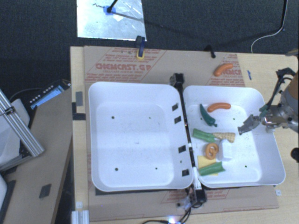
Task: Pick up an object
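**Ana:** Two shallow white bins sit side by side on the worktop (117, 62). The left bin (135, 134) has nothing for the arm to take; the right bin (261, 139) holds a cluster of toy food near its left wall. What worries you?

**Ben:** Crowding, mostly. An orange sausage (218, 107) lies toward the back with a dark green pepper (208, 115) just beside it. Lower down, a green pod (203, 135) touches a pale cone (226, 136), and an orange ring (211, 150) sits just above a yellow slab (204, 161) with a green leafy piece (211, 169) on top of it. My guess is that a descent into that pile could land on two things at once, or nudge one aside and close on nothing.

**Ana:** And the hand?

**Ben:** The hand (247, 125) is over the right part of the right bin, reaching in from the right, apart from the food. One dark finger (246, 126) points toward the cone. From this angle I cannot tell whether it is open or closed. Nothing visible sits in it or touches it.

**Ana:** Anything outside the bins?

**Ben:** A second orange sausage (223, 69) lies on the worktop behind the right bin, well apart from the hand. It could draw a wasted reach.
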